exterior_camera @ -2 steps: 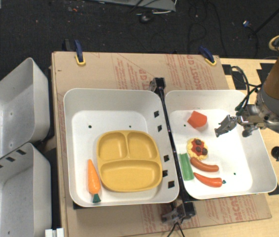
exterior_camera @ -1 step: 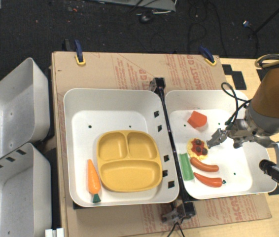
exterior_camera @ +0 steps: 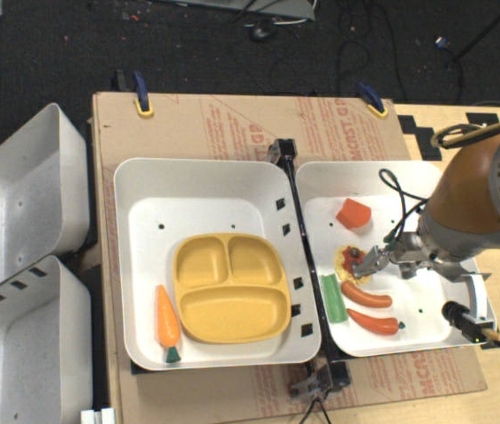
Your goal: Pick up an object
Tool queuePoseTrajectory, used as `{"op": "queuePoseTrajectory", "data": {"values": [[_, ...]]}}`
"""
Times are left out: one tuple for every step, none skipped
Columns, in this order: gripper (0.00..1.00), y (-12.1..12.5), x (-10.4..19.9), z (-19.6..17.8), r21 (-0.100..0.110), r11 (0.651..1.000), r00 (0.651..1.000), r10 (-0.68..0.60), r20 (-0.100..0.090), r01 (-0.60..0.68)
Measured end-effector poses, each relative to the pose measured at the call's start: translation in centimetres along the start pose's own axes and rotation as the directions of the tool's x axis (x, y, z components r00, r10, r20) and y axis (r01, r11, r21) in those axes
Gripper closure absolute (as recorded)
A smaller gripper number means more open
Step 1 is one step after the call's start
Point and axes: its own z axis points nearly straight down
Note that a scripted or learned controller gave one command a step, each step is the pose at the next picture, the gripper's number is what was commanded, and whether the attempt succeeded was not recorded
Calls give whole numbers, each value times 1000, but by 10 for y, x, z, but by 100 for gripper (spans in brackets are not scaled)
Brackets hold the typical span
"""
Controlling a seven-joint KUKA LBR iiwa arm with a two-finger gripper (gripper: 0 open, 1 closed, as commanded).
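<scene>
A: Nothing lifted yet. Gripper (exterior_camera: 372,264) low in the right bin (exterior_camera: 427,177), fingers slightly apart, tips at the small yellow-and-red toy (exterior_camera: 351,259), clamped on nothing.

B: Other candidates?

A: Two red sausages (exterior_camera: 367,296) just near of the gripper, green block (exterior_camera: 331,297) by the left wall, orange-red block (exterior_camera: 353,213) farther back. Grasp and lift both pending.

B: Room?

A: Tight toward the divider (exterior_camera: 299,237); open floor to the far right. Left bin (exterior_camera: 144,184): yellow divided tray (exterior_camera: 231,288), toy carrot (exterior_camera: 168,316) beside it.
</scene>
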Motion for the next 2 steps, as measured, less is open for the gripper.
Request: {"op": "queuePoseTrajectory", "data": {"values": [[100,2,0,-14,-8,1000,1000,0,1,0],[100,-2,-1,-76,-7,1000,1000,-3,3,3]]}}
